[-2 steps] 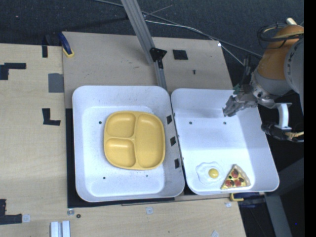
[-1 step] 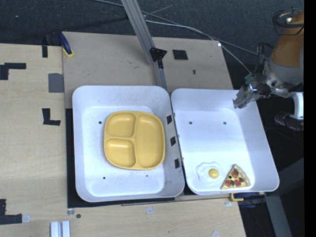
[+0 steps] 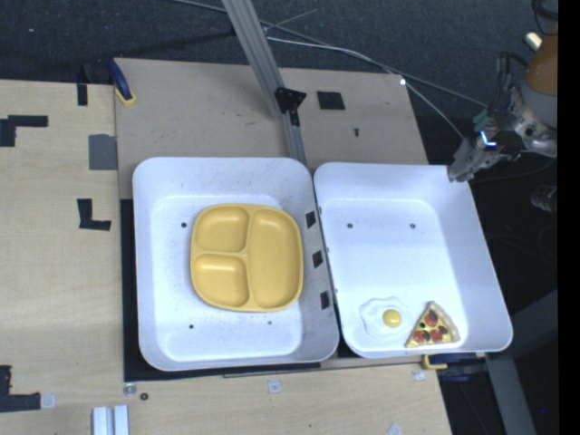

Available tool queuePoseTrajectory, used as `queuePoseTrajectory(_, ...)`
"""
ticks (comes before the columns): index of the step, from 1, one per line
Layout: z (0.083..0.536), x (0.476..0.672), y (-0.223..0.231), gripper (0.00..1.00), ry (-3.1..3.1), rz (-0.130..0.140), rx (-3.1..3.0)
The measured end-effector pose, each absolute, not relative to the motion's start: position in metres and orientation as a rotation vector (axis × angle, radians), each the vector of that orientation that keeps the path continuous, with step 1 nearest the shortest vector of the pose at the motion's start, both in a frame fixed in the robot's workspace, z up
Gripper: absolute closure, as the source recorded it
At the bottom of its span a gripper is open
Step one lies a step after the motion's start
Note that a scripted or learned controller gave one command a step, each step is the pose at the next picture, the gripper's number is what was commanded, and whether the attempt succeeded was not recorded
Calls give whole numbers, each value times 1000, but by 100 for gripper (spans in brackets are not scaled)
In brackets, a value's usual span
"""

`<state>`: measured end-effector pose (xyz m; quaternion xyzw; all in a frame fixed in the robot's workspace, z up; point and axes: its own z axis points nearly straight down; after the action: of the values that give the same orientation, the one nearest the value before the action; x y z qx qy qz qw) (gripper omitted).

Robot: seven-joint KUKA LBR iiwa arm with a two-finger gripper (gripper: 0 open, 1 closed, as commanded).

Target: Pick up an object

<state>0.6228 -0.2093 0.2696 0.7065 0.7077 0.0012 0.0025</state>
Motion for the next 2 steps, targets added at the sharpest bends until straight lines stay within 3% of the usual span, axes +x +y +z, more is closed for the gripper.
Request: queuePoseTrajectory(2,272,584,-111,100,2228,-2,2218)
